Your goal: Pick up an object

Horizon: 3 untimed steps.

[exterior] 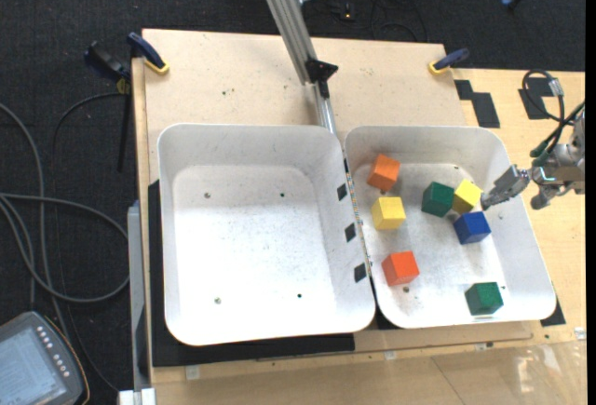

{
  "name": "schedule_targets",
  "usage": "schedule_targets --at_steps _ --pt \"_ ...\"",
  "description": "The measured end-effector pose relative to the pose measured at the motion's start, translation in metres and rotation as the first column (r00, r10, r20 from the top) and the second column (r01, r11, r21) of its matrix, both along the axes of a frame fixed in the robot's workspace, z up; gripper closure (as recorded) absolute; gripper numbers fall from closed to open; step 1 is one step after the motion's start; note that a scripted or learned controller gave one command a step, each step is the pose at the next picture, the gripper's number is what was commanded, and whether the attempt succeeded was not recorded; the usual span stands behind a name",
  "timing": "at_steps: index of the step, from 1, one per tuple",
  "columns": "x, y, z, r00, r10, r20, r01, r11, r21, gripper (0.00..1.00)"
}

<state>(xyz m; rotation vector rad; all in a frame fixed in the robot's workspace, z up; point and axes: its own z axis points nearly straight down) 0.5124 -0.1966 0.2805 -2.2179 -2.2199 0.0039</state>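
Claw (504,186) is nosing into my right white plastic bin (521,249).
Can't tell its grip state; I'm angling for the small yellow cube (467,196).

Right bin (521,236) holds seven cubes: orange (383,172) at upper left, yellow (389,211) below it, orange-red (401,267) lower, green (438,199) touching a tilted yellow (467,195), blue (472,226) just beneath, green (484,298) near front edge.

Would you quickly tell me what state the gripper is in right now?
Gripper: cannot be told; it sits at the right bin's edge beside the yellow block.
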Motion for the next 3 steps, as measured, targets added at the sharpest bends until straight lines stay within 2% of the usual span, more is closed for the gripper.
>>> schedule_targets --at_steps 1,3 --pt "0.001 0.0 0.002 1.0 0.0 0.004 0.0 1.0 -0.001 0.0" --pt "-0.015 0.007 -0.117 1.0 -0.002 -0.001 0.002 1.0 0.001 0.0"
